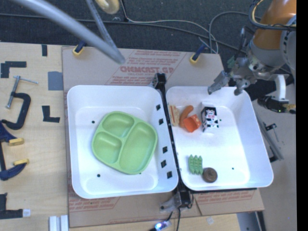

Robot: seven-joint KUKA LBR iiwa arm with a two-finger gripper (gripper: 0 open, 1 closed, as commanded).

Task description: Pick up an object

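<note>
Two shallow white plastic bins sat side by side on a sheet of brown cardboard (pixel 144 66). The left bin (pixel 82 129) held a single thing: a light green compartmented plastic tray (pixel 125 142) with three sections, lying flat and turned at an angle near the bin's middle.

The right bin (pixel 250 148) held several small objects in two groups. Toward its far left part lay a thin tan stick-shaped piece (pixel 173 115) against the wall, just beside it an orange sausage-shaped toy (pixel 186 111), and touching that a red-orange chunky block (pixel 191 124). Next to these stood a small black-and-white box with a cow-like pattern (pixel 210 118), though its print was too small to read with confidence. Nearer the front edge, well apart from that group, lay a green ridged toy (pixel 195 164) and, just beside it, a round brown disc (pixel 209 175).

The two-finger gripper (pixel 225 85) hung over the far rim of the right bin, above and apart from the objects. Its fingers were spread apart with nothing between them. The grey arm with its orange band (pixel 281 8) reached in from the right.
</note>
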